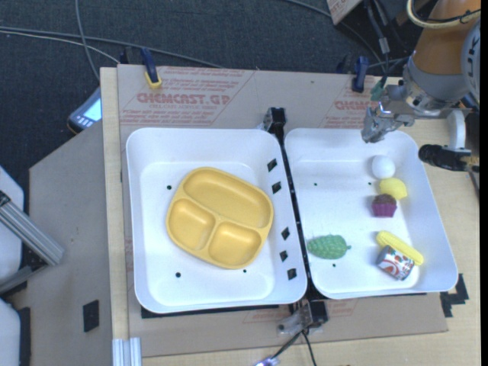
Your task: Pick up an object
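My gripper hangs over the far edge of the right bin, above and slightly behind a white ball. Nothing shows between its fingers. Below the ball lie a yellow lemon and a purple piece. Nearer the front sit a green leafy item, a yellow banana-like piece and a small red and white can.
The left bin holds a yellow divided plate. A black divider with clips runs between the bins. Blue clamps stand at the bench's back edge, and cables cross the dark floor behind.
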Motion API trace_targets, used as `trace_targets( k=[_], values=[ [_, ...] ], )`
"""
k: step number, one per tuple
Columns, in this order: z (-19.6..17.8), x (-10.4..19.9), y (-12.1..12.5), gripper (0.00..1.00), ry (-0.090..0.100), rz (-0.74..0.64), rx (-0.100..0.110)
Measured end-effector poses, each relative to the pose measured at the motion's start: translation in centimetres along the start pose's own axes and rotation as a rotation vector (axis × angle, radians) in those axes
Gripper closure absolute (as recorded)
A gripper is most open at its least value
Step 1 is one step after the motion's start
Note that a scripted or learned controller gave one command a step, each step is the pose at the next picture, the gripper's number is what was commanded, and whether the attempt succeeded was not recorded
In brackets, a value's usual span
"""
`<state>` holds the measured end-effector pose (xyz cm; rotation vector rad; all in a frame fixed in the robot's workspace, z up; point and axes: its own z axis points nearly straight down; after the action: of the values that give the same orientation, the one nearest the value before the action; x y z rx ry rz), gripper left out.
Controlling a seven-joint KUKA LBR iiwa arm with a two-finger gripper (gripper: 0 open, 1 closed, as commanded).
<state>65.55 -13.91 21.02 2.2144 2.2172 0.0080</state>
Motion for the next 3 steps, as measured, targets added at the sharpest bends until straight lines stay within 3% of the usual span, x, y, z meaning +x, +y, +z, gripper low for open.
trace_targets(
  k=[1,3],
  values=[
    [-5.3,0.7,-0.6,1.0,0.001,-0.001,0.002],
    [-4.6,10.8,-2.9,1.0,0.005,-0.004,0.012]
  ],
)
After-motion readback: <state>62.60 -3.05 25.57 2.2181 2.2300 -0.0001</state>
